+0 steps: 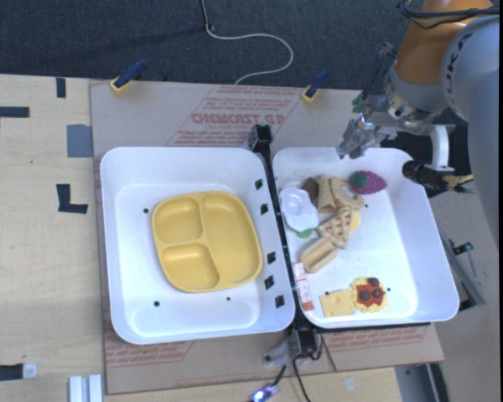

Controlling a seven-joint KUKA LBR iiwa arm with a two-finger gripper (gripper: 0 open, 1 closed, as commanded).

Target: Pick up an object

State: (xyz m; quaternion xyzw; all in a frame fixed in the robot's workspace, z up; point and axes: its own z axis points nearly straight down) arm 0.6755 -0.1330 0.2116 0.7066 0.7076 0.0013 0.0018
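Gripper [353, 144] hovers over the right bin's [419, 249] far rim; finger state unclear; magenta raspberry toy [367, 182] lies near.

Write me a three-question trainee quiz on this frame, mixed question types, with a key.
1. True or false: the yellow divided plate lies in the right bin.
2. Which is nearest the gripper? A) pink berry-like toy B) pizza slice toy C) yellow divided plate
3. Fill in: the white cup lies against the right bin's ____ wall.

Key: 1 false, it lies in the left bin; 2 A; 3 left.
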